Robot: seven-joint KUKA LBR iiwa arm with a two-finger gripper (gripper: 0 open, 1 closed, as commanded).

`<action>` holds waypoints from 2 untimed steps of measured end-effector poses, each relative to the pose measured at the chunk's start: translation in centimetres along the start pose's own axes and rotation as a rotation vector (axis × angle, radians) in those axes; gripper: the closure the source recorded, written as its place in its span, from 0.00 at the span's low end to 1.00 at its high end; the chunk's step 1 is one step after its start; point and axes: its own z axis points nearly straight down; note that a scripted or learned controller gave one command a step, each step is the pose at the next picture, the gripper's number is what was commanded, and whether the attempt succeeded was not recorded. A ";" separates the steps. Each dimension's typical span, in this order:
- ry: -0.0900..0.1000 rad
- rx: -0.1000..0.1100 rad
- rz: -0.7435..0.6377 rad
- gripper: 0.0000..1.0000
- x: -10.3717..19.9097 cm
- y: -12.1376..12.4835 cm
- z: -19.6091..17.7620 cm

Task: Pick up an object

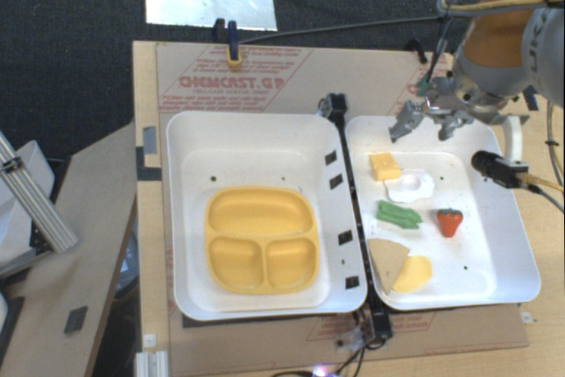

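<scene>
claw [425, 124] hangs over far edge of right bin [512, 225], fingers spread apart, nothing between them. arm [508, 22] bends in from right, orange band above wrist. just below claw: cheese cube [384, 166], then fried egg [410, 186], green beans [398, 214], strawberry [449, 222]. near edge: bread slice [387, 259], yellow wedge [413, 275]. left bin [185, 190] holds yellow divided tray [261, 238].

Two white bins [265, 130]; one yellow tray [262, 238]; six food items [399, 214].

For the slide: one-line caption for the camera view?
Open gripper hovers above the right bin of toy food; yellow divided tray sits in the left bin.
</scene>
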 end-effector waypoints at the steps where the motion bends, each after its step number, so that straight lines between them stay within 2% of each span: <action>1: -0.001 -0.013 -0.002 0.00 0.0 0.2 -0.8; 2: -0.001 -0.011 0.000 0.00 -0.5 0.6 3.4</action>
